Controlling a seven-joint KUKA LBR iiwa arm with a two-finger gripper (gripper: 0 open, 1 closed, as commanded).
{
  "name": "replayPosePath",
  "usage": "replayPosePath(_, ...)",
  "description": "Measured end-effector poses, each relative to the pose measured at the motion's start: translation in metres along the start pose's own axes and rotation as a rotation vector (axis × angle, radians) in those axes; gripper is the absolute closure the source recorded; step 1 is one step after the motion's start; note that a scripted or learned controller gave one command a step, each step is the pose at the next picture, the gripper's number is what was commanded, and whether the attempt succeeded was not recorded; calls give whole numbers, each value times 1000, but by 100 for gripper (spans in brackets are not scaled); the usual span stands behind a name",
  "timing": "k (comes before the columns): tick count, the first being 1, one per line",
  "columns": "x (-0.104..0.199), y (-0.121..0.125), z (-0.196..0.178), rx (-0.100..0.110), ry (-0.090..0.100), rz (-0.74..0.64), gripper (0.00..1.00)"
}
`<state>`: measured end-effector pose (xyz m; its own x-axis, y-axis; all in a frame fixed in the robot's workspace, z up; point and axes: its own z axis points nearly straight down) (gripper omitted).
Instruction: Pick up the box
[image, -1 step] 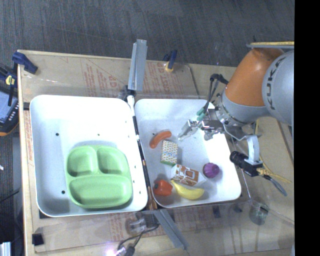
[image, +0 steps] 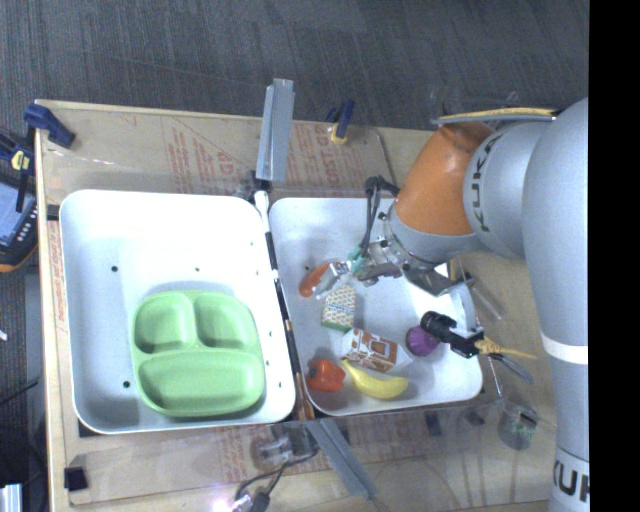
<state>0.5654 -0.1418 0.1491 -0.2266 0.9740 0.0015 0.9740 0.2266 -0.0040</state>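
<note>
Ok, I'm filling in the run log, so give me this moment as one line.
gripper: over right bin, fingers unclear | box: lying beside banana, not held | left bin: green tray

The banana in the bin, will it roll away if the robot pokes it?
Probably not far. The banana is curved and lies flat on its side, so it would likely spin or slide, not roll. It sits beside a tomato and a small box, which would likely block it. It looks shiny, perhaps slippery.

Two white bins (image: 100, 225), smooth glossy plastic. Green tray (image: 197, 352), matt plastic w/ soft sheen. Box (image: 374, 349), printed card. Banana (image: 375, 382) & tomato (image: 324, 375), shiny toy plastic. Bench (image: 150, 150), matt wood-look board. Arm shell (image: 545, 190), smooth grey w/ glossy orange band.
</note>
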Motion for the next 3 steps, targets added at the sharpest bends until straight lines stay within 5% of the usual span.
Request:
replayPosePath(1,-3,-22,58,1,0,134,0)
replayPosePath(2,-4,-23,49,5,-1,128,100)
replayPosePath(3,46,2,-58,-3,-1,-82,100)
